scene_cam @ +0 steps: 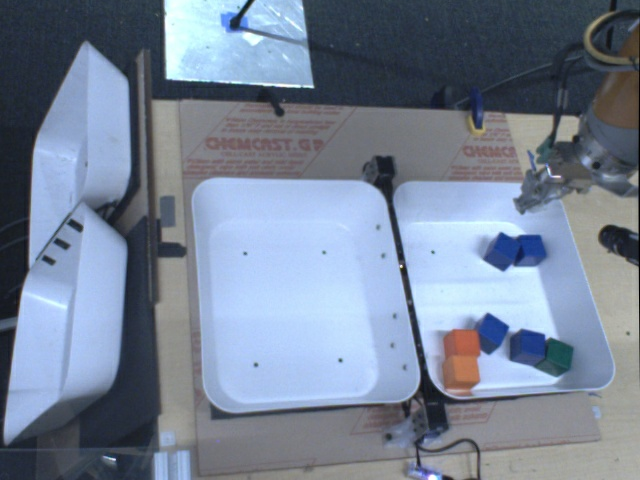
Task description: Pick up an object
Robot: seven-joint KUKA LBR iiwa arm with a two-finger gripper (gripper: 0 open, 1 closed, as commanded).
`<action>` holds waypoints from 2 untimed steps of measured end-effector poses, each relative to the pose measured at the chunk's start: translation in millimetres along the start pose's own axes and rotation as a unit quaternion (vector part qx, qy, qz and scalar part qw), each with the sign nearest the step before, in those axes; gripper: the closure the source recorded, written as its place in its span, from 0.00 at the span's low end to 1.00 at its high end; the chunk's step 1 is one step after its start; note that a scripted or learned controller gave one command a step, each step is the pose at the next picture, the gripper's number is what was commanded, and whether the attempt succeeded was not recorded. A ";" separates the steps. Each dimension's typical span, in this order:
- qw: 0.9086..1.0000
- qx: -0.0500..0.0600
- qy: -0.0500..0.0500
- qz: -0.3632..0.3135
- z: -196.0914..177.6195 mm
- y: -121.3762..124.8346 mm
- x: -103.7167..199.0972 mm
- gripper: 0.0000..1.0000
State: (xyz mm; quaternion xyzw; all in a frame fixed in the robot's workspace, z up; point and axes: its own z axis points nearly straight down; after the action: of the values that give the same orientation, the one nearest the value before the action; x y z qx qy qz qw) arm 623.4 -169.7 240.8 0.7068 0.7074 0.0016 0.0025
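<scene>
We see the claw point(532, 193) hanging over the right bin point(440, 223) at its one o'clock edge; we cannot tell its state. The nearest blocks point(515, 251), blue, lie at its seven o'clock, probably our easiest pick since they sit apart from the rest.

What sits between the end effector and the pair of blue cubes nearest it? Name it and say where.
Nothing visible. The end effector hangs over the right bin's upper right corner, and only bare white bin floor separates it from the pair of blue cubes below and slightly left of it.
</scene>
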 end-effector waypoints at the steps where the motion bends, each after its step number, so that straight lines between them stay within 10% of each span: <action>1: 1.000 0.002 0.001 -0.001 -6.4 -9.8 45.4 1.00; 2: 1.000 0.003 0.001 -0.002 5.1 -31.1 96.1 1.00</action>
State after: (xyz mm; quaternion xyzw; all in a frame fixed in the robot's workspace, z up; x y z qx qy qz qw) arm 592.2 -73.7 235.4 0.7056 0.7086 0.0002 -0.0005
